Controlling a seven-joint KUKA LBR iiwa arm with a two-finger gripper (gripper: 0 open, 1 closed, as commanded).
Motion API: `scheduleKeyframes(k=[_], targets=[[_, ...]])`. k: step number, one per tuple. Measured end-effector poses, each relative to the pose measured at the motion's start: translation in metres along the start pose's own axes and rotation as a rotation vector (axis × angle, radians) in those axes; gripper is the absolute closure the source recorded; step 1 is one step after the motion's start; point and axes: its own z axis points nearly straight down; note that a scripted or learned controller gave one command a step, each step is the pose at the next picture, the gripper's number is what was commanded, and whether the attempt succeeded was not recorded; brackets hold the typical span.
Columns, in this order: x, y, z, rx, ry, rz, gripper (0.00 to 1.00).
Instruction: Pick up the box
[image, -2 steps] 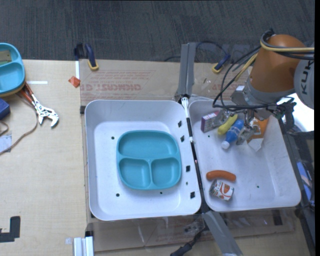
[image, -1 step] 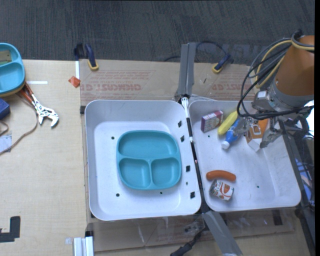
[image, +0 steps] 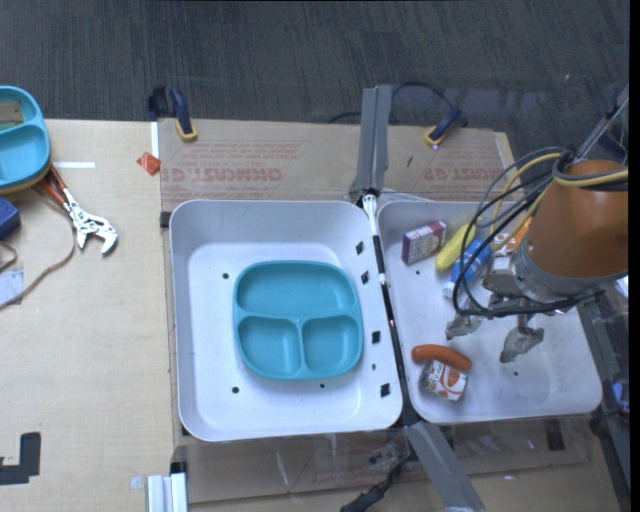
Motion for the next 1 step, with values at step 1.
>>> scheduleKeyframes(k=[1], targets=[[-0.0006, 0.069, 0.0112, 0.0, 0.0, -0.236, 0.0]])
